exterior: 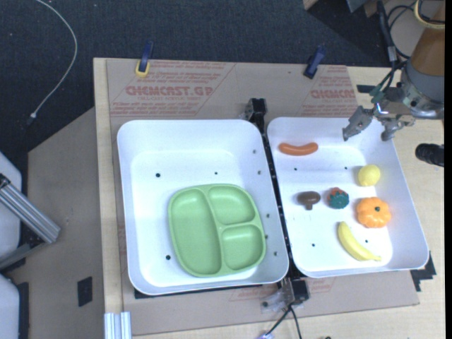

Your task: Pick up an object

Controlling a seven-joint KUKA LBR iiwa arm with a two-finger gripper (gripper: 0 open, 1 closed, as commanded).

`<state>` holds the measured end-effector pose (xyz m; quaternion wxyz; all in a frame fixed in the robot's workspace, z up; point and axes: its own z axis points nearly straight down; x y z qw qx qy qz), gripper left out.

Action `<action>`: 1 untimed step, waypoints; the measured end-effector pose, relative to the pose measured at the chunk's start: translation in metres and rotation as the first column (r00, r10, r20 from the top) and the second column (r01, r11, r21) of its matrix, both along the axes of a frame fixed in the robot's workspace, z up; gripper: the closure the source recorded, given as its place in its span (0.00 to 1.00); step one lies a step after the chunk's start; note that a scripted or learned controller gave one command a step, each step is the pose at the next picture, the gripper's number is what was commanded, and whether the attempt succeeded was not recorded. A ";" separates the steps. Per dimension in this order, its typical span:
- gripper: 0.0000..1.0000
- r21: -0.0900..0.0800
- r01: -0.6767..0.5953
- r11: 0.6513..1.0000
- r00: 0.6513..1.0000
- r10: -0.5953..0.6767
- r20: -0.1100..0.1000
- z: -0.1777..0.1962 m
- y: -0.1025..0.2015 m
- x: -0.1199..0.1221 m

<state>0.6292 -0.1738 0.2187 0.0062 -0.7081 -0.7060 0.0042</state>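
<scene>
The gripper (372,123) is hanging over the far right corner of the right bin (417,221), w/ its 2 fingers (355,126) spread apart and nothing between them. The arm is reaching in from the right, orange band just above the wrist.

No single target is named, so the nearest object is prob the pick. That's the sausage (298,147), lying just to the gripper's left and slightly nearer the camera, flat on the bin floor. Its long axis is running left-right across the bin, so the fingers would need to be closing across its short width, i.e. roughly front-to-back.

The lemon (368,175) is sitting about as close, directly toward the camera from the gripper. It's round, so approach angle matters less. Further out the same way: the orange pumpkin (373,212), the teal toy (338,198), the brown mushroom (308,200), and the banana (357,242) farthest, lying diagonally.

The green divided plate (214,228) is sitting in the left bin (134,210), well apart from the gripper.
</scene>
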 end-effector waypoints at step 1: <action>0.00 -0.003 -0.003 1.000 1.000 0.003 0.015 0.009 0.001 0.003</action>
